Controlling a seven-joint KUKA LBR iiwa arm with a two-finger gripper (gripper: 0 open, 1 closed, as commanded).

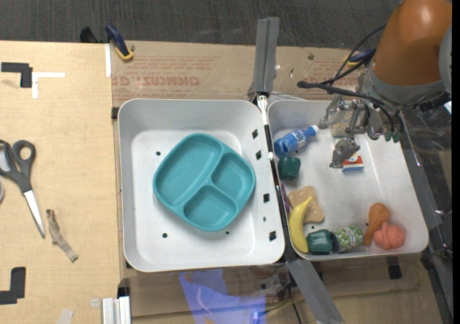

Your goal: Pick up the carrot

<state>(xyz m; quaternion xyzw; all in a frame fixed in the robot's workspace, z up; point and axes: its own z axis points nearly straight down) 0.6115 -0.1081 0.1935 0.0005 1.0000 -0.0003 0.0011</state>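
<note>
The arm reaches in from the right, and its end effector point(345, 151) hangs over the far part of the right bin point(411, 193), above a small red-and-white box point(353, 164). Whether its fingers are apart or together cannot be told from this angle (the metal parts blur into one another). Nothing is seen between them.

The carrot point(375, 220) lies near the right bin's near right corner, well apart from the end effector, touching a pink lump point(390, 235) on its right. Left of it sit a green can point(349, 237), a dark green cup point(320, 242) and a banana point(300, 220), with a tan slice point(306, 200) just beyond the banana. Farther back lie a green pepper point(289, 167) and a blue bottle point(293, 140).

The left bin point(136, 193) holds a teal divided plate point(205, 182). Scissors point(23, 179) rest on the counter point(57, 128) at far left.
</note>
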